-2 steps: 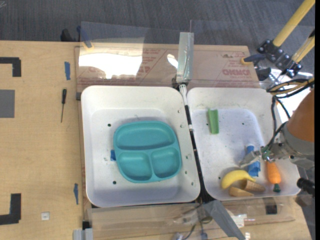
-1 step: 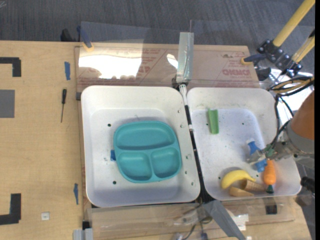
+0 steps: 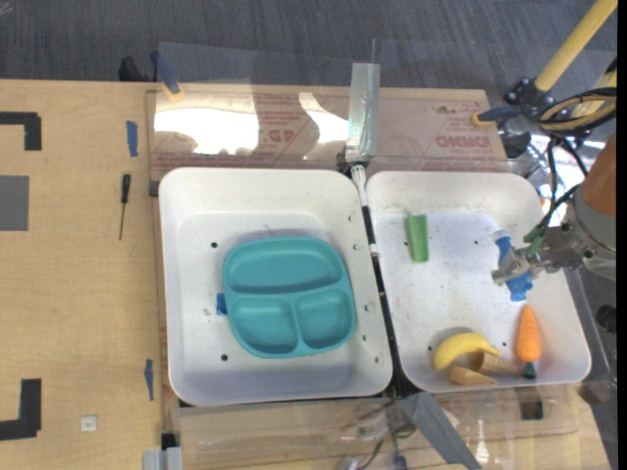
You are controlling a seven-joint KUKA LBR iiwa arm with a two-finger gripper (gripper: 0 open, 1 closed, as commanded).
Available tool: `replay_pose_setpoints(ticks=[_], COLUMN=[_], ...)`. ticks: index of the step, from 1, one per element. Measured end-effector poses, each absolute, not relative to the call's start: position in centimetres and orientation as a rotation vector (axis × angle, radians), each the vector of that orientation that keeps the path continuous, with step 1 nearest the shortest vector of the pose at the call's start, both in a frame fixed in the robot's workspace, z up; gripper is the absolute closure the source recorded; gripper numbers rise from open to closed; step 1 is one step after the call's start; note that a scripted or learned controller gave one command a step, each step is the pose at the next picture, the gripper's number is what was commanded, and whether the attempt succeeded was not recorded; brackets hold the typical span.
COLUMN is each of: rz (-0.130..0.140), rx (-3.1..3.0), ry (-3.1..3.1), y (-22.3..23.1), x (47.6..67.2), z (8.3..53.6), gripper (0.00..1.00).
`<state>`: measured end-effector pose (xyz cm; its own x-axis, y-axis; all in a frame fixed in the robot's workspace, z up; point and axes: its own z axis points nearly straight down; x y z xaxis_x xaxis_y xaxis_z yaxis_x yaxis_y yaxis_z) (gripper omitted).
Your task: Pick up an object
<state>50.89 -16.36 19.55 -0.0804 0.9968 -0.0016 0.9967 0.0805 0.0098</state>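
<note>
You see the gripper (image 3: pixel 513 267) over the right edge of the right bin (image 3: pixel 460 189); whether it is open or closed cannot be told. A small blue object (image 3: pixel 511 262) sits right at it. Nearer lie a carrot (image 3: pixel 529 334), a banana (image 3: pixel 462 348) and a tan piece (image 3: pixel 482 369). A green block (image 3: pixel 418 237) lies farther left. The left bin (image 3: pixel 186 262) holds a teal divided plate (image 3: pixel 287 295).

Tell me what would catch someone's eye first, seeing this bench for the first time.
Probably the teal divided tray, lying alone in the left bin. Next, the bright items in the right bin: a green block near the far middle, and a banana and carrot at the near edge. The gripper hangs over that bin's right side, above the carrot.
</note>
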Motion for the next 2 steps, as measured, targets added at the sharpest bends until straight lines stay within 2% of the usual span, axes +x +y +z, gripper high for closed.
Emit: replay_pose_setpoints(ticks=[1, 2], rz=[0.011, 0.004], rx=[2.105, 1.958], ry=[2.315, 2.448], y=[-15.7, -14.1], x=[51.5, 52.2], z=[32.3, 37.3], gripper=[1.0, 1.0])
